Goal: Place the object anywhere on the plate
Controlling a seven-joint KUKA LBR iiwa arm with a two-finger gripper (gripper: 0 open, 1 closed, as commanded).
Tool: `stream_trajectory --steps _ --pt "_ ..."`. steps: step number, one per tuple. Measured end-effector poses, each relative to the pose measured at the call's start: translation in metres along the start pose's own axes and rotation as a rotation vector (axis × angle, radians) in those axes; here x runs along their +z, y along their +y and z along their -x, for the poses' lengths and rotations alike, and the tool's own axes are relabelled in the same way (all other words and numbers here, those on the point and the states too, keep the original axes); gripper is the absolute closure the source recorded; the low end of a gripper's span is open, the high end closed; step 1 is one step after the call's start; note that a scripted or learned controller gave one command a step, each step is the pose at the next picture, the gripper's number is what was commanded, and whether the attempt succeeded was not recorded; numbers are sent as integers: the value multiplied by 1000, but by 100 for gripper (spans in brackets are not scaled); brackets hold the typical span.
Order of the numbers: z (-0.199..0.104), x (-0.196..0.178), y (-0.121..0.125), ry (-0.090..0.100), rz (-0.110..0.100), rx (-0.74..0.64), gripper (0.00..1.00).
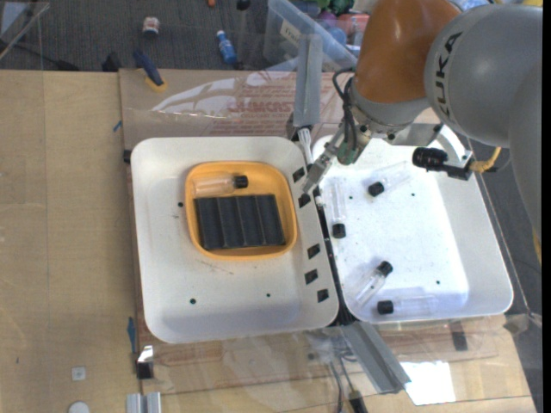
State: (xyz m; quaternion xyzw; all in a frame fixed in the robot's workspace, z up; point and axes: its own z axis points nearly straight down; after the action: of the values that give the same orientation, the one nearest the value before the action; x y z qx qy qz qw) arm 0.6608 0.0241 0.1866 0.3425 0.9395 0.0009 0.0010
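The end effector (320,166) hangs over the divide between the bins; I can't tell its grip from here. One vial (225,181) seems to lie on the yellow plate (196,181), so I'd aim for the bare rim.

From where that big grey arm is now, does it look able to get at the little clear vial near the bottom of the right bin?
Probably yes. The vial lies in the open on the right bin's floor, nothing over it, and the arm hangs above that bin.
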Motion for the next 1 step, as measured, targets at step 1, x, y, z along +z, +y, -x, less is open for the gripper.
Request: stream_trajectory --steps 1 --pt "26 -80 -54 -7 3 -155 0"
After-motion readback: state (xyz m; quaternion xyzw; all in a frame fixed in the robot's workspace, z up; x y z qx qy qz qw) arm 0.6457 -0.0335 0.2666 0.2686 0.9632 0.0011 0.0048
